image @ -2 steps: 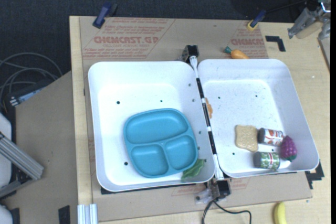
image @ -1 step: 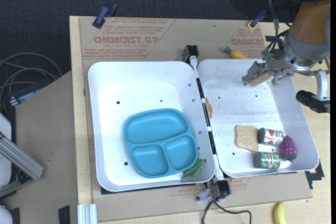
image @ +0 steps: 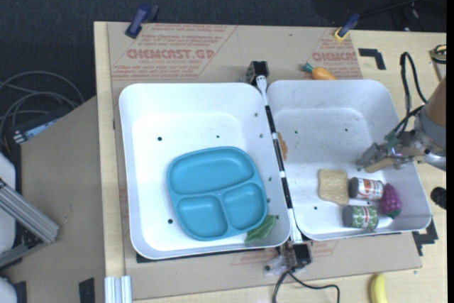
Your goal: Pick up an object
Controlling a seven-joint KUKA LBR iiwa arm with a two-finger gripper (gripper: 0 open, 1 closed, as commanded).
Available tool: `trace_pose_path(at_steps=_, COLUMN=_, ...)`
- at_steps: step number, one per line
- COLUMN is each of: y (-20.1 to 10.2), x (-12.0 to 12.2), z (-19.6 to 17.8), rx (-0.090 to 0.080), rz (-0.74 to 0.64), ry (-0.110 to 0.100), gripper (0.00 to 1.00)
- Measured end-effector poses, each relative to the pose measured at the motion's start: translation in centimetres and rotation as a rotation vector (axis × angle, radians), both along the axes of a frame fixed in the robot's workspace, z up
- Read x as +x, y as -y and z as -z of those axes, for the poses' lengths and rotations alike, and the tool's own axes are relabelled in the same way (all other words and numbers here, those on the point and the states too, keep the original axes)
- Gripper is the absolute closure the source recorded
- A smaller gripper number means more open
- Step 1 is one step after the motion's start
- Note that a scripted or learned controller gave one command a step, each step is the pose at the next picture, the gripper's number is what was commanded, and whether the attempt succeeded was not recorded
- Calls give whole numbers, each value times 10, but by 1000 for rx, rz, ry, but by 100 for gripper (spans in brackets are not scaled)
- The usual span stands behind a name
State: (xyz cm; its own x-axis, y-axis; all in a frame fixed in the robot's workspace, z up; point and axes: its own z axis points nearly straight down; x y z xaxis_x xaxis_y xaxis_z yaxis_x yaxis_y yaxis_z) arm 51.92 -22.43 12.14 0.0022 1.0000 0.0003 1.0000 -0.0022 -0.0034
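On the counter (image: 170,53), red lettering on the brown sheet reads "CHEMCAST GP". The left bin (image: 142,152) holds a blue divided tray (image: 216,191) with a green leafy item (image: 261,230) at its corner. In the right bin (image: 333,110) lie a tan slice of bread (image: 332,185), two small cans (image: 367,188) with unreadable labels, and purple grapes (image: 390,201). The jaws (image: 374,158) hover above these, slightly parted and empty.

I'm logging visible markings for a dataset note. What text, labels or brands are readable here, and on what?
"CHEMCAST G.P" in red, printed on the brown board behind the left bin.
Red print on the board's right side: cut off, unreadable.
Labels on the two cans: too small to read.
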Motion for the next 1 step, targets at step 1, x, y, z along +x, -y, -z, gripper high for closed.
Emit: trace_pose_path(at_steps=1, y=-29, x=71, z=-52, rx=-1, rz=-5, ry=7, gripper=0)
